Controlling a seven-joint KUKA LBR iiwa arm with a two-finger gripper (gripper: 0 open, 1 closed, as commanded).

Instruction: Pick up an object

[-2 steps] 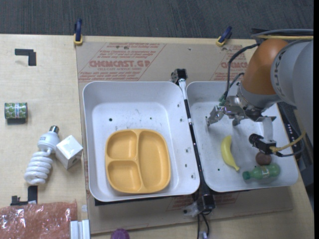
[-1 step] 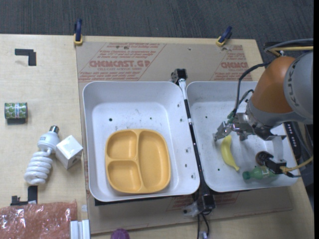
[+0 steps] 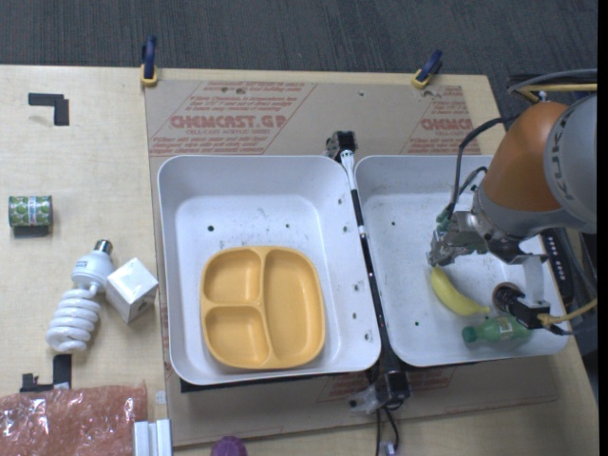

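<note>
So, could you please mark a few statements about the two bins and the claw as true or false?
1. The yellow divided plate lies in the left bin. True.
2. The banana lies in the left bin. False: it lies in the right bin.
3. The claw hangs over the right bin, close above the banana's upper end. True.
4. The green bottle stands upright beside the plate. False: it lies on its side in the right bin, near the banana.
5. The spiral light bulb lies inside a bin. False: it lies on the bench, left of both bins.
</note>
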